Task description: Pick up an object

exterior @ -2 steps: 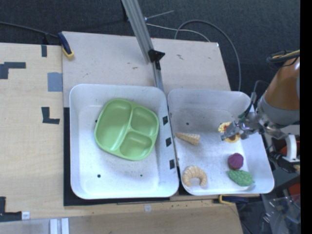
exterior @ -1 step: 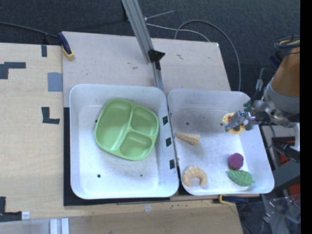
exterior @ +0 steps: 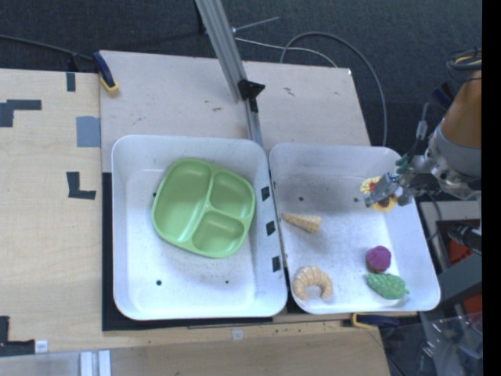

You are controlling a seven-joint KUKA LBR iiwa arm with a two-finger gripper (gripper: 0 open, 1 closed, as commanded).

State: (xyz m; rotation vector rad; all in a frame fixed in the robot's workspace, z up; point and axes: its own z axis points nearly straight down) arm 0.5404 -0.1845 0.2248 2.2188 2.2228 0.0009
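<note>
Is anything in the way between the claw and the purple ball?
Nothing visible. The claw sits at the right bin's far right side by a small yellow thing, and the purple ball lies below it in the view, with bare white floor between them.

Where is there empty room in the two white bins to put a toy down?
Most bare floor is in the right white bin: the upper-left stretch above the tan cone-shaped piece. The left white bin has a strip below the green divided plastic plate. It is crowded by the purple ball, green leafy toy, tan croissant and end effector.
</note>
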